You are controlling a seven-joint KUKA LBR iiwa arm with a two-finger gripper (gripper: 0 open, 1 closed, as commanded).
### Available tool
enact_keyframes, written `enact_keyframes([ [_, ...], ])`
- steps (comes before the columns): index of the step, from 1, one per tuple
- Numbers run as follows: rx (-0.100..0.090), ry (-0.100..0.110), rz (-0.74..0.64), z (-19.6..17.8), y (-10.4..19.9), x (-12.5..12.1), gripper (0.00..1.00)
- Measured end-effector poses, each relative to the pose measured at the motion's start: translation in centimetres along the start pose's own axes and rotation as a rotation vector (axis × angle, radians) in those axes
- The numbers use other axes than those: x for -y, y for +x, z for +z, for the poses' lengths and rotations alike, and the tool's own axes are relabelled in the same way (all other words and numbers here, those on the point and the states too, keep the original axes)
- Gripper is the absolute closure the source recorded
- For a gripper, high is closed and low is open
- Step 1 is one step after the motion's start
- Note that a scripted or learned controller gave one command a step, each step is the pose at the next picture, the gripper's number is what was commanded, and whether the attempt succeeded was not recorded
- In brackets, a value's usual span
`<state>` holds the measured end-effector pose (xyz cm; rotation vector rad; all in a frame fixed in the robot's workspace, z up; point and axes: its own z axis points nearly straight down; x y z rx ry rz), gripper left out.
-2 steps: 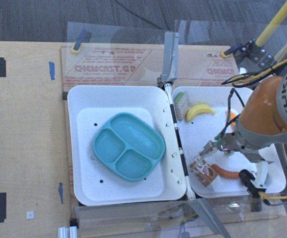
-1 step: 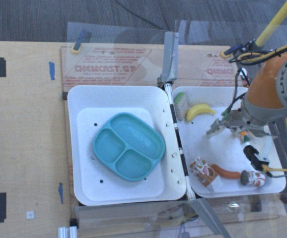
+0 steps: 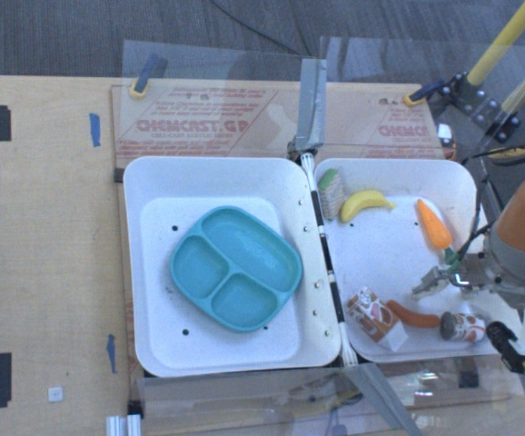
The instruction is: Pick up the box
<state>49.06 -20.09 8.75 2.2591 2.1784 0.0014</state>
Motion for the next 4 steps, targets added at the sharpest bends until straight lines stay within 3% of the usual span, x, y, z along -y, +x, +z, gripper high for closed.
enact_keyframes([
  [1, 0.001, -0.005, 0.021, 0.0, 1.3, 1.0, 0.00],
  [2, 0.000, -0.005, 0.023, -0.1, 6.7, 0.9, 0.00],
  [3, 0.001, -0.006, 0.116, -0.1, 6.6, -5.3, 0.00],
  [4, 0.002, -0.009, 0.115, -1.2, 6.6, -5.4, 1.00],
])
